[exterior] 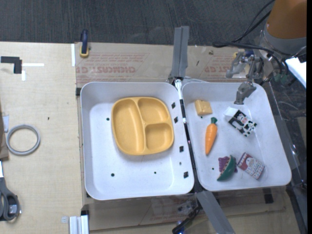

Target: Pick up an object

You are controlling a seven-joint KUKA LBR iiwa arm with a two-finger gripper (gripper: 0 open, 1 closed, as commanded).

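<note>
My gripper (246, 89) hangs over the far right corner of the right bin (278, 145), open, with nothing between its fingers. Just in front of it lies a black-and-white cow toy (241, 122). Near the bin's far left sits a yellow cheese block (203, 107), and below that an orange carrot (210, 136) lies lengthwise. At the bin's near side rest a purple and green toy vegetable (226, 167) and a small red and white carton (251, 165).
The left bin (92, 169) holds a yellow divided plate (143, 125). On the wooden bench at the left lie a grey tape roll (22, 139) and scissors (7, 206). A grey bar (180, 52) runs back from between the bins. Cables (243, 30) hang near the arm.
</note>
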